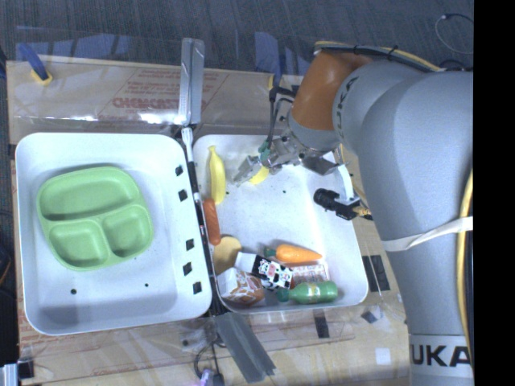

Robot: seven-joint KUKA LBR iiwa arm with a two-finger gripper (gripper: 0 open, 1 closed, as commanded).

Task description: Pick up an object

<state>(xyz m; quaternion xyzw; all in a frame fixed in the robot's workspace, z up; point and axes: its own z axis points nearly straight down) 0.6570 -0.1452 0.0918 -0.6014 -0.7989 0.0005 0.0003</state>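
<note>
hand (256,167) low in right bin (342,240) | grip state unclear | small yellow piece (259,175) at fingertips, blurred

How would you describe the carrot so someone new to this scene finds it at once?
Look in the right-hand white bin, at the cluster of toys along its near edge. The carrot lies at the top of that cluster, above the green bottle: orange and tapered.
</note>
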